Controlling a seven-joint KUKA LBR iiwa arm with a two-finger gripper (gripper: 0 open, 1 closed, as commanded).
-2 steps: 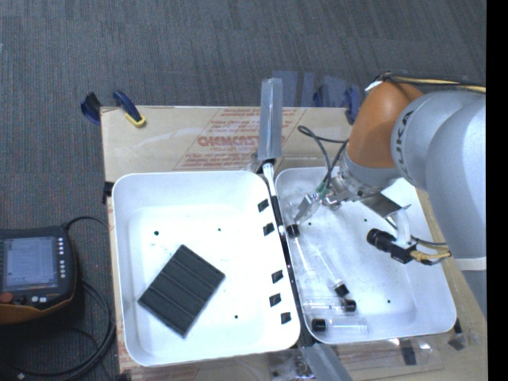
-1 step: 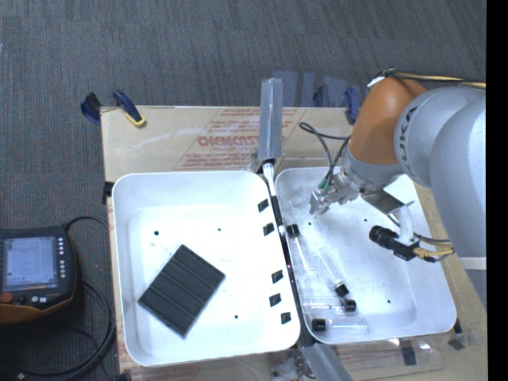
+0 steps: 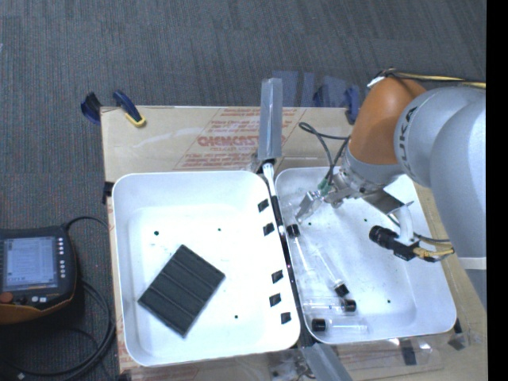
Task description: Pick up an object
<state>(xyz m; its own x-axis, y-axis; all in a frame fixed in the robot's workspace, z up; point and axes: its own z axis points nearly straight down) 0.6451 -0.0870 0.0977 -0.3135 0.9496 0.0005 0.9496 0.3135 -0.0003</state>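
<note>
A dark grey ribbed rectangular slab lies flat in the left bin, towards its front left. Clear plastic tubes with black caps lie in the right bin, near its front left, and another black-capped piece rests by the front rim. A small black item sits close to the divider. My gripper hangs low over the back left part of the right bin, just above and right of that small black item. I see nothing held in it.
The grey arm with its orange band covers the right bin's back right. A black cylinder on cables hangs over the bin's right half. Black clips line the divider. A pendant lies left of the bench.
</note>
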